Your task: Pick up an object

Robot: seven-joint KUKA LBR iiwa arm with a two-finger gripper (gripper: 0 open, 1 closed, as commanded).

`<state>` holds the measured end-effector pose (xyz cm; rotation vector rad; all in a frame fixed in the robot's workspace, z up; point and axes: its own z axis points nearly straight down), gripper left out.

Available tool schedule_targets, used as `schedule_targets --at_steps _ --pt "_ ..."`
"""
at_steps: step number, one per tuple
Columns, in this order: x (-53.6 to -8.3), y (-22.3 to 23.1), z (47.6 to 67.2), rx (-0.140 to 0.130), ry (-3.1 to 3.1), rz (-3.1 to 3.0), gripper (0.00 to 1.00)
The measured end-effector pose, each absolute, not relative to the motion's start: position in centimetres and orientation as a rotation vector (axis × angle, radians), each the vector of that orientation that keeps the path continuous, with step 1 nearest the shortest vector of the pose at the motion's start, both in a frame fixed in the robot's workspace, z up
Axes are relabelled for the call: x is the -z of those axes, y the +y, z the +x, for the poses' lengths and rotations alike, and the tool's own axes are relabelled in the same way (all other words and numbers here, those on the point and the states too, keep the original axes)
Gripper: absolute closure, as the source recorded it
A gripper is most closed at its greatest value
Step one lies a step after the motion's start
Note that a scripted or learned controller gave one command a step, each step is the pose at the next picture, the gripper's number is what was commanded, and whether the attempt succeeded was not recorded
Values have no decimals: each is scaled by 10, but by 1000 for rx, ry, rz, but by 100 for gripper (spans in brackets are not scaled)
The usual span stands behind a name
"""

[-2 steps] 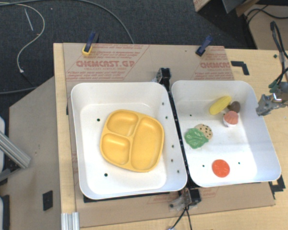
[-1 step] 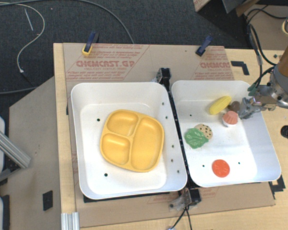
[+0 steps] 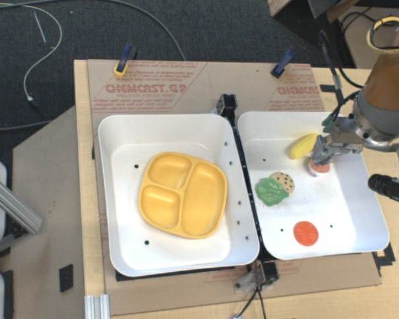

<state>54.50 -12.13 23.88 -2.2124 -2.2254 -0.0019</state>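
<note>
Where gripper hovers (right bin), floor lies bare.

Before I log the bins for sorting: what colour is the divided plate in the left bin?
Yellow-orange all over, seen plainly in the camera view: the divided plate.

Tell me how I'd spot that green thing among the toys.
Look in the right bin, the one the arm reaches into. Near its left side, just right of the divider between the bins, lies the green toy, touching a speckled cookie. It is the only green, crinkly piece; the others are a yellow piece and an orange disc.
</note>
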Motion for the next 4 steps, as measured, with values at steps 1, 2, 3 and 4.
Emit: schedule_targets --at_steps 1,2,3,4 --pt "-243 -66 551 4 -2228 -2212 100" --pt "-229 -16 543 -1 -2224 -2211 100" --pt "-234 30 542 3 -2227 -2213 100" --pt "-228 79 546 2 -2227 -2214 100"
